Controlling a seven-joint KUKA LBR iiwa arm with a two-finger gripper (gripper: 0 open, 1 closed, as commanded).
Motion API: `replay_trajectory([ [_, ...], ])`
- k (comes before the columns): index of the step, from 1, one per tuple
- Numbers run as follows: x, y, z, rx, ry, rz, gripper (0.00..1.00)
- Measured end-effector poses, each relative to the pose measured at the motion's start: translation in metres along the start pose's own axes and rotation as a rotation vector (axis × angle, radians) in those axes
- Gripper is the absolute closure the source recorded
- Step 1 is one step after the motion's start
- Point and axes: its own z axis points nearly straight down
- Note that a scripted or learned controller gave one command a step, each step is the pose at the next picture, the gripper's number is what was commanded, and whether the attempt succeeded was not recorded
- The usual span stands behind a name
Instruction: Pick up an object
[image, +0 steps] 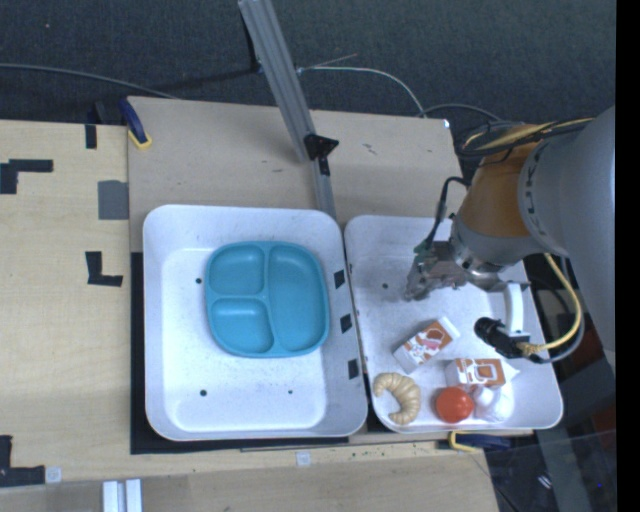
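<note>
Looking at gripper (425, 280): I cannot tell its state.
Near it: carton (427, 342), croissant (400, 395), tomato (454, 404).
Left bin (160, 300): blue plate (267, 298).

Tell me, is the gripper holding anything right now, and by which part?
Nothing: the gripper hangs over bare floor of the right bin, apart from the items.

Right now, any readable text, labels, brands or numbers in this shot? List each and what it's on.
None can be read.
Small carton in the right bin: red and white print, too blurred to read.
Second carton, beside the red ball: orange-red print, also too blurred.
Blue divided plate, croissant, left bin and gripper: no markings visible.
</note>
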Motion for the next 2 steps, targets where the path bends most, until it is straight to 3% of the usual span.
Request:
replay_trajectory([
  [2, 0.005, -0.001, -0.086, -0.006, -0.001, 0.001, 1.00],
])
